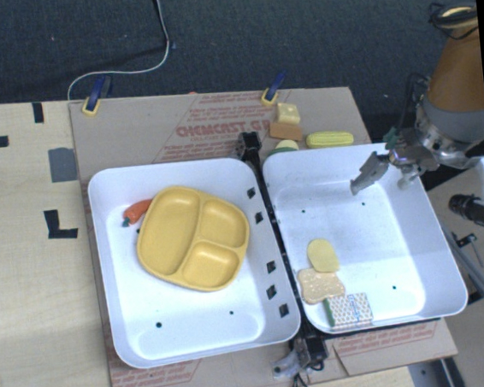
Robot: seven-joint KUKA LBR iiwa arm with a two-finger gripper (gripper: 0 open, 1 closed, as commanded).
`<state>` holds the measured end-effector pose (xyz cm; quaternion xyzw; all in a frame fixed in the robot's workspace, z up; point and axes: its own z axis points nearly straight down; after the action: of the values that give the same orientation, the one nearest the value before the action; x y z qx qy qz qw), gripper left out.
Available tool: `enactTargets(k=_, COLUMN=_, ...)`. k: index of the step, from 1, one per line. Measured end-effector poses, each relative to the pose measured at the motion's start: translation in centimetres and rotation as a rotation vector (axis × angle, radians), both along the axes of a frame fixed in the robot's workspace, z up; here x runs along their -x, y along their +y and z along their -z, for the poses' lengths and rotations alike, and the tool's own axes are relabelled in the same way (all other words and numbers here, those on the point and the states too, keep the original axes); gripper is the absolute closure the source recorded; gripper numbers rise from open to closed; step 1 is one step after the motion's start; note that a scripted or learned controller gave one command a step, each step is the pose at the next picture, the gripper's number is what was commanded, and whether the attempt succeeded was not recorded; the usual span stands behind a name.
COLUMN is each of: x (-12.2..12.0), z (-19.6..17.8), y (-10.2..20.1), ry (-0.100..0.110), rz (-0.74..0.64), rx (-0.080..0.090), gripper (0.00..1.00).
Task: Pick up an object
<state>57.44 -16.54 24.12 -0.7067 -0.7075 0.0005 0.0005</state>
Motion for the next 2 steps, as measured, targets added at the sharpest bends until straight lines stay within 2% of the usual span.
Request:
enactTargets(k=1, x=3.1, z=11.0, y=5.9, ry=0.013, rz=-0.003, rx=-0.005, gripper=0.0)
enactTargets(k=2, x=5.9, z=15.9, y=7.2, ry=-0.002, rz=0.001, rx=0.002, gripper=0.0)
